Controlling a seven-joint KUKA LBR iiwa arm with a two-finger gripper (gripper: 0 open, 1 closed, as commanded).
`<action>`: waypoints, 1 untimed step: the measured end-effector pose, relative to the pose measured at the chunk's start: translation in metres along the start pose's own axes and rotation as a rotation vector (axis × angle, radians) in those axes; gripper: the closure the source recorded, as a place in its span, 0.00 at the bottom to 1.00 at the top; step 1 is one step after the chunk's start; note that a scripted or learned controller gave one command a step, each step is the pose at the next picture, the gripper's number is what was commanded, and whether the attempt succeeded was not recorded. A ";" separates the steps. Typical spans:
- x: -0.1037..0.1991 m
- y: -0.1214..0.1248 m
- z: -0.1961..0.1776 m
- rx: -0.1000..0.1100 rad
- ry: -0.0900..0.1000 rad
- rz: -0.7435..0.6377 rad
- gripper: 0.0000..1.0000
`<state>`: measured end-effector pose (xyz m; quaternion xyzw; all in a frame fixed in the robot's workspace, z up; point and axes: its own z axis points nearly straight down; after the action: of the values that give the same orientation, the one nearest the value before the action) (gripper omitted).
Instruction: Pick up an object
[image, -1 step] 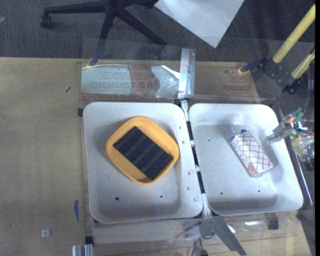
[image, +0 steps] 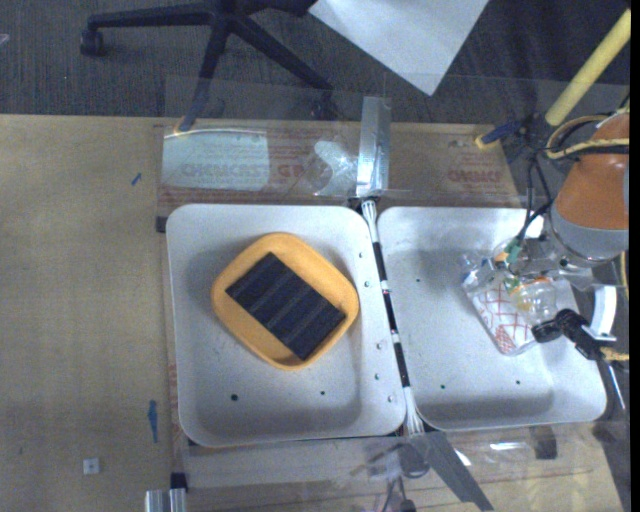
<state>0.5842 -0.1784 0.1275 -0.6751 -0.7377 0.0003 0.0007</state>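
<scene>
A rounded, square orange-yellow pad (image: 285, 300) lies flat in the left bin (image: 200, 400), left of the frame's centre. It is turned so that its corners point diagonally. A black ribbed panel covers most of its top and leaves a yellow border all round. A crumpled clear plastic wrapper (image: 505, 305) with red-and-white print and small green and yellow specks lies in the right bin (image: 450, 390). It sits in that bin's right half, at the right of the frame, well apart from the pad.

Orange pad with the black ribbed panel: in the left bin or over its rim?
In. The orange pad lies flat on the floor of the left bin, panel up, white showing all round it.
</scene>
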 end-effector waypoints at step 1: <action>0.033 0.015 0.026 -0.028 -0.017 -0.186 0.00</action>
<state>0.5958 -0.1444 0.1011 -0.6034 -0.7972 -0.0043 -0.0153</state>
